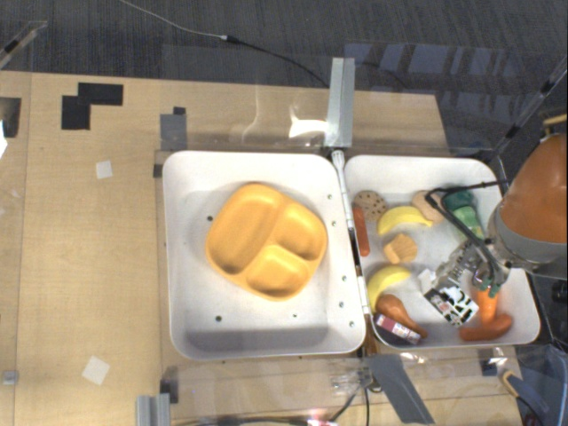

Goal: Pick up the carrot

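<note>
My tool (477, 272) hangs low in the right bin (524, 327), at the lower right of the frame, among a crowd of toy food. The carrot (487, 305) stands just below it in the picture, orange with a green top, its tip pointing down toward a red-orange sausage-like piece (486, 328) along the bin's lower wall. I cannot tell whether my fingers are apart or together; the metal linkage blurs into the clutter, and nothing shows the carrot between them.

To do this well, I judge I should centre over the carrot's thick upper body, turn the wrist so the fingers close across its width, and stay clear of the black-and-white patterned block (453, 303) just to its left. The yellow divided plate (266, 238) in the left bin (186, 327) is well apart and no concern.
</note>
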Controlling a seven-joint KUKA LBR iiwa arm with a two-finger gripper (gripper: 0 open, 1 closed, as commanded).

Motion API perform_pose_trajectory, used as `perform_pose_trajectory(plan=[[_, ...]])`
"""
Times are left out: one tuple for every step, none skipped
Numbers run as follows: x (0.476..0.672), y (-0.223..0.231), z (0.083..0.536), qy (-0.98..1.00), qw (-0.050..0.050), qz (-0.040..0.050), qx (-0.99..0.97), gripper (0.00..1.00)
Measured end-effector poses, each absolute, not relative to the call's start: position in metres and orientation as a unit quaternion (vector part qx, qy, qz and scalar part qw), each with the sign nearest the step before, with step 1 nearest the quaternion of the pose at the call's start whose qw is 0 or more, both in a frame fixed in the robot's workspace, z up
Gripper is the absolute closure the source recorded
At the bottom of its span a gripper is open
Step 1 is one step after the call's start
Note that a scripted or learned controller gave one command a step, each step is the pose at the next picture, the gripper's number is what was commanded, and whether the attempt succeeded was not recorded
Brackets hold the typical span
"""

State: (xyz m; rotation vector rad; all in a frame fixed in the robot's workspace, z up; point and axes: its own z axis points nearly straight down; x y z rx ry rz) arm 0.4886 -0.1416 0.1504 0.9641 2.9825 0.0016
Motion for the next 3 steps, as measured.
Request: perform_pose_trajectory(plan=[[0.497,-0.167,0.246,0.945,0.009,0.0004,0.327,1.0],[0.489,-0.161,0.192,0.941,0.002,0.0002,0.339,1.0],[0.492,-0.16,0.206,0.942,0.008,0.0008,0.336,1.0]])
